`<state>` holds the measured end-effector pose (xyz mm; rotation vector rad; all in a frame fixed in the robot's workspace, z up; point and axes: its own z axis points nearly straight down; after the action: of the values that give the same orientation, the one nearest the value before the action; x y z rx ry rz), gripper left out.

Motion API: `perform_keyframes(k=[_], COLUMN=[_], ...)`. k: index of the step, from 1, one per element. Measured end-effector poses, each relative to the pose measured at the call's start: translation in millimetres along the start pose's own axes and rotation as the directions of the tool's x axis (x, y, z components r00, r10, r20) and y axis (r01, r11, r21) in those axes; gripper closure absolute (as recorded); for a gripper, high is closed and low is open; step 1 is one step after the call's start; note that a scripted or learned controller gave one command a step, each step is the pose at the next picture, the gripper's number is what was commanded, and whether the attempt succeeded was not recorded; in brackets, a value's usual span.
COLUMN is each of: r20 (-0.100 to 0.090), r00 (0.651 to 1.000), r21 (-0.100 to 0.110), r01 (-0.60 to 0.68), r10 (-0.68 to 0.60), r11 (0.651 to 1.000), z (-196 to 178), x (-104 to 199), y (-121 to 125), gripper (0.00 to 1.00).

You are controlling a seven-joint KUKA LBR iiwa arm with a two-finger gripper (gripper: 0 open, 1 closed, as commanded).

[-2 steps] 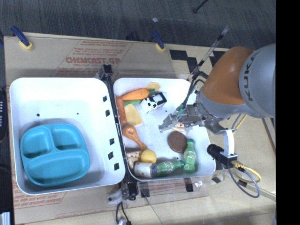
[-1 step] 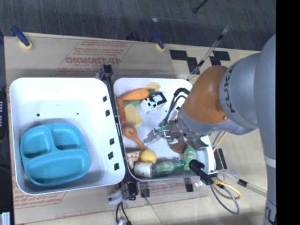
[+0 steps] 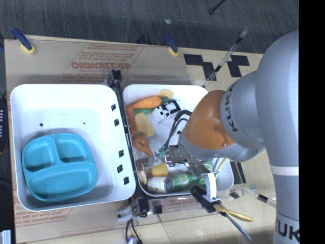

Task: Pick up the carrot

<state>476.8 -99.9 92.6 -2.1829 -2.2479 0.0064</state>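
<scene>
My claw hangs low over the near half of the right bin, mostly hidden under my own orange wrist band, so I cannot tell what state it is in, nor whether it touches anything. Just below it lie a green bottle and a small yellow piece. The carrot is well apart from the claw, at the bin's far end, lying flat and roughly crosswise beside a pale yellow item. I judge it a toy: light, stiff, smooth and likely slippery, tapering to one end. I would take it across its thick middle, where the sides run nearly parallel, not near the tip, where it could squirt out.
</scene>
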Motion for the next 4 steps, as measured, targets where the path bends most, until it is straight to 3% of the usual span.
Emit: perform_keyframes(k=[1, 2, 3, 4], r20=[0.0, 0.001, 0.003, 0.0], r00=[1.0, 1.0, 0.99, 0.999], r21=[0.0, 0.0, -0.004, -0.004], r01=[0.013, 0.026, -0.14, -0.051], r10=[-0.013, -0.026, 0.14, 0.051], r11=[1.0, 1.0, 0.99, 0.999], z=[-12, -22, -53, 0], x=[0, 1, 1, 10], y=[2, 4, 6, 1], gripper=[1.0, 1.0, 1.0, 1.0])
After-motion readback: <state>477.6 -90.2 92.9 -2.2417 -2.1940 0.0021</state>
